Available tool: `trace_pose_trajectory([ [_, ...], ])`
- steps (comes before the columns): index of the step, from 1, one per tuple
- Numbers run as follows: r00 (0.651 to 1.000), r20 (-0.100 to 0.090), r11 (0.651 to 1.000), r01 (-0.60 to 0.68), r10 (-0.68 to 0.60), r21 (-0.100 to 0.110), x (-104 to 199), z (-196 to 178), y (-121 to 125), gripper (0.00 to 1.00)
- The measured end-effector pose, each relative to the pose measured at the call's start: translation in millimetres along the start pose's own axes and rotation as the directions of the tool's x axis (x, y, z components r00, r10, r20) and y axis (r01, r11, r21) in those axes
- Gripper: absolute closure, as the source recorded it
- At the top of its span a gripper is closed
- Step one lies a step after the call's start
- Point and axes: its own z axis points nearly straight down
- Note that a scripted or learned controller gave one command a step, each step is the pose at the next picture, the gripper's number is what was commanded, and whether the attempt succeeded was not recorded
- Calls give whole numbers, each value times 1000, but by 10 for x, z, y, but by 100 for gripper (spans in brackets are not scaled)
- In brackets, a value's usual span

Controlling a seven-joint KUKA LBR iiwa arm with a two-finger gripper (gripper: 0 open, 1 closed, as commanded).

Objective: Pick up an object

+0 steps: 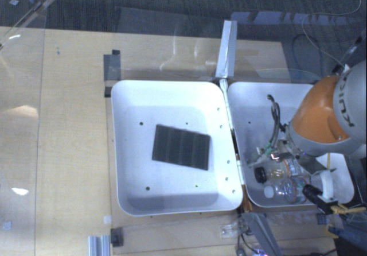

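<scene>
The pale wooden tabletop (63, 134) lies bare on my far left. Next comes the left shallow white bin (129, 105), and flat on its floor, near the middle, sits a dark grey ribbed rectangular slab (181, 147), turned slightly askew. It looks stiff and thin, lying flush with nothing raised to catch; I judge it a poor candidate, since I would have to get under an edge.

Past the rim where the two bins meet is the right shallow white bin (252, 105), and this is where I am. My hand (279, 157) hangs low over its front half, below my orange-banded wrist (318, 117). I cannot tell whether it is spread or pressed together; the clutter beneath blurs it, and I see nothing held in it.

Just below my hand lies a small clear plastic bottle-like object (285, 187), with a small black round piece (261, 174) beside it to the left. I judge the clear thing light, smooth and likely slippery, and it may dent if squeezed hard. I would take it across its narrow body at mid-length, with a gentle grip.
</scene>
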Motion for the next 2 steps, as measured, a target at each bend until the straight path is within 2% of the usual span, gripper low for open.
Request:
trace_pose_trajectory([
  [1, 998, -4, 998, 63, -63, 16, -243, 13, -107, 0],
  [2, 996, -8, 996, 87, -87, 24, -228, 19, 353, 0],
])
